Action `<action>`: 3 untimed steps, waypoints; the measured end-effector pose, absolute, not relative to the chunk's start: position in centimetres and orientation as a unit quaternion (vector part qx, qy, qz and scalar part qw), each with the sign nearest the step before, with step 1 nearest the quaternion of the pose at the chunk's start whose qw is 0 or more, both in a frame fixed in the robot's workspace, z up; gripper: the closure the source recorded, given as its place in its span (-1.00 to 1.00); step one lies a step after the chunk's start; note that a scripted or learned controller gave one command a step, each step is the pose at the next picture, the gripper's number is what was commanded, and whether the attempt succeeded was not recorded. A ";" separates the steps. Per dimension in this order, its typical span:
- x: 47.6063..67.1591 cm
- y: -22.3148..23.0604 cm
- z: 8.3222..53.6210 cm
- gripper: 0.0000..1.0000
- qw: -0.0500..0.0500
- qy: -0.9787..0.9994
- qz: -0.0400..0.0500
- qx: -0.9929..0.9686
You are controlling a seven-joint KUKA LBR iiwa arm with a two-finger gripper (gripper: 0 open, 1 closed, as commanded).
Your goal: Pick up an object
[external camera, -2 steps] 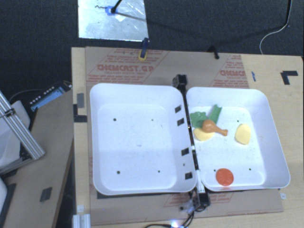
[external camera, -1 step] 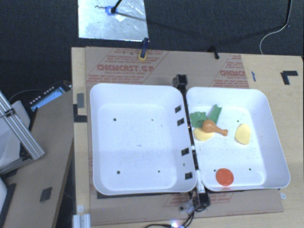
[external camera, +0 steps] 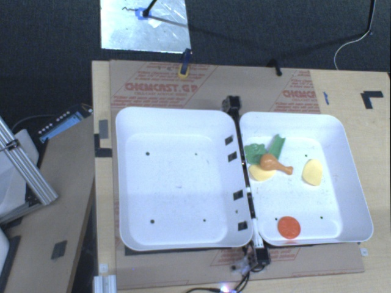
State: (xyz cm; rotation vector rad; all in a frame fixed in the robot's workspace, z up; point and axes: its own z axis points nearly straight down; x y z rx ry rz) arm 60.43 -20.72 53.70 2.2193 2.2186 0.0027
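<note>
Several toy food items lie in the right bin [external camera: 351, 182]. An orange drumstick [external camera: 275, 163] rests at the bin's left side, partly on a pale yellow piece [external camera: 260, 174] and beside a green leafy piece [external camera: 264, 149]. A yellow lemon-like piece [external camera: 312, 172] sits to the right of them. A round orange-red disc [external camera: 289, 227] lies near the bin's front edge.
The left bin [external camera: 177, 179] stands beside the right one, joined along a black clipped divider [external camera: 239, 170]. Both rest on a cardboard-covered bench [external camera: 165, 87]. A silver sheet [external camera: 145, 16] lies on the floor behind, and a metal frame [external camera: 24, 170] stands at the left.
</note>
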 end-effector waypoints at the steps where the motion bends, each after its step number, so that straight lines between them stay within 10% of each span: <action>1: 49.8 -19.9 53.7 1.00 0.002 0.706 0.001 0.708; 3: 48.7 -20.6 53.5 1.00 0.002 0.708 0.001 0.706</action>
